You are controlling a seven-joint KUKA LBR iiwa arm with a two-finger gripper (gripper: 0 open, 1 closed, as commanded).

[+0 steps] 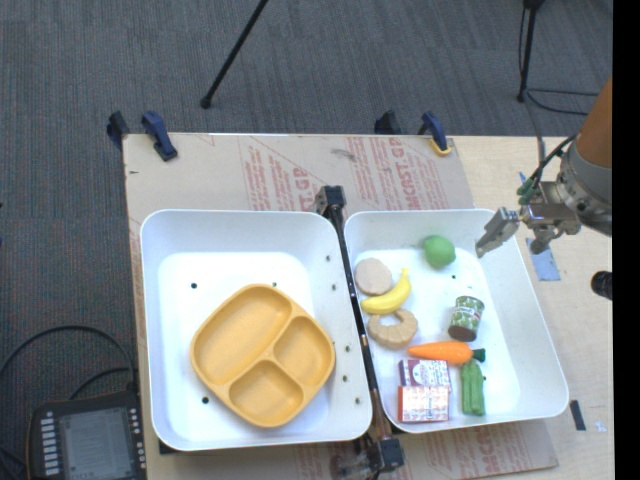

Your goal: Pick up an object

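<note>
Gripper poised at the right bin's upper edge, nothing held.

The gripper (515,226) hangs with its fingers spread apart over the right bin (540,340). The nearest object, a green ball (438,251), lies toward 8 o'clock from it, near the bin's top. Reversed red lettering on the surface (300,173) is unreadable.
</note>
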